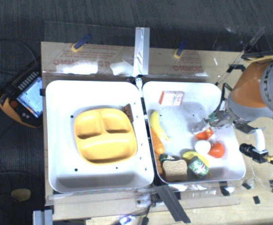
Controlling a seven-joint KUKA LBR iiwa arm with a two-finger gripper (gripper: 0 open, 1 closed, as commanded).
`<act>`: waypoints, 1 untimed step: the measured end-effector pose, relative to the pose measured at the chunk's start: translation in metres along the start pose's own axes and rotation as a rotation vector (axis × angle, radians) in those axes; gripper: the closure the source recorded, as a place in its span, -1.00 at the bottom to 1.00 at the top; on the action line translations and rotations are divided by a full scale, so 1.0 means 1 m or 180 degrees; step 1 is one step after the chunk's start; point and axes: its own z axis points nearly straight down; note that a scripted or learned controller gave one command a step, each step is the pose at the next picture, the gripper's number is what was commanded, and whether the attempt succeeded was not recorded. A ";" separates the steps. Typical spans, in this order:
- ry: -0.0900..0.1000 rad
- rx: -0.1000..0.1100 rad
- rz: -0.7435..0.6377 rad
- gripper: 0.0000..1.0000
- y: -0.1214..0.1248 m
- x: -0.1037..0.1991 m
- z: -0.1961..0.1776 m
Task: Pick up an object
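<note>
Gripper (pixel 210 121) sits in the right bin (pixel 188 90), at three o'clock; its grip I cannot tell. Tomato (pixel 216 149) lies just below, at five o'clock, beside an egg (pixel 202 147).

This is a robotics lab or test cell, not a home. 2 shallow white bins (pixel 52 172) sit side by side on a plywood bench (pixel 211 62), with clear plastic sheeting (pixel 94 60) held by clips (pixel 81 42) at the back. A handheld control pendant (pixel 26 100) with a lit screen lies on dark carpet (pixel 127 6), its cables (pixel 5 48) looping nearby, and the grey-and-orange arm (pixel 253 90) reaches in.
</note>
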 end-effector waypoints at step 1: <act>-0.0006 0.0064 0.0774 1.00 0.019 0.042 -0.084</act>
